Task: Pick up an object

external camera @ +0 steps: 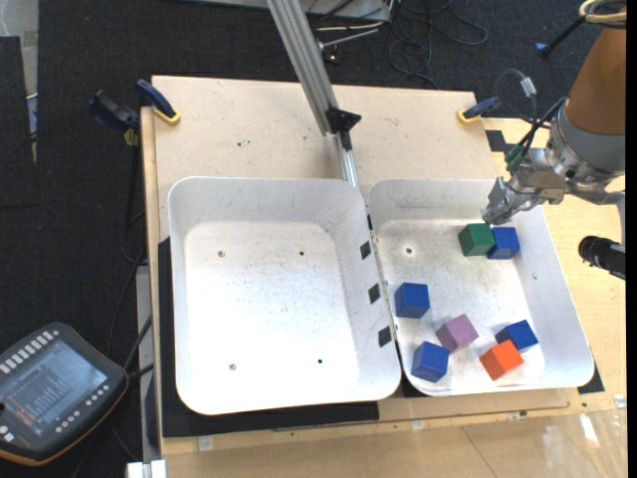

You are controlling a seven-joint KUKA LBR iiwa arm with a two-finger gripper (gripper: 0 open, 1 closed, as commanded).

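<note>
Claw: can't tell if spread | Green cube: right bin's back edge, touching blue cube | Tip: go straight down, pinch only the green one.

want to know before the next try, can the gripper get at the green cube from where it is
Probably yes. The gripper hangs just above the green cube in the right bin. One snag: a blue cube touches its right side, which may crowd a grasp.
</note>
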